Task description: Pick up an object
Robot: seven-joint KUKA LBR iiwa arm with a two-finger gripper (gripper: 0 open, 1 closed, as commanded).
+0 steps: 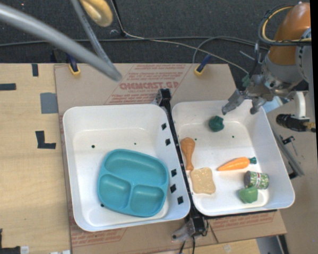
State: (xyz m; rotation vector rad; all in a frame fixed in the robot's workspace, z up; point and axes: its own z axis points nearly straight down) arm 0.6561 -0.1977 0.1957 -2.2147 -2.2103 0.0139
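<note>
In the right bin (266, 139) lie a dark green lump (216, 123), a tan drumstick (188, 150), a slice of toast (203, 181), an orange carrot (235, 164), a small can (256, 179) and a green piece (248, 194). My gripper (241, 107) hangs over the bin's far right corner, open, its two fingers spread apart with nothing between them. The dark green lump sits a little to the left of and below the left fingertip.
The left bin (78, 149) holds a blue divided plate (132, 182). A black divider clip line (172, 149) runs between the bins. Cables (208, 44) cross the dark bench behind. A grey pole (53, 34) slants across the upper left.
</note>
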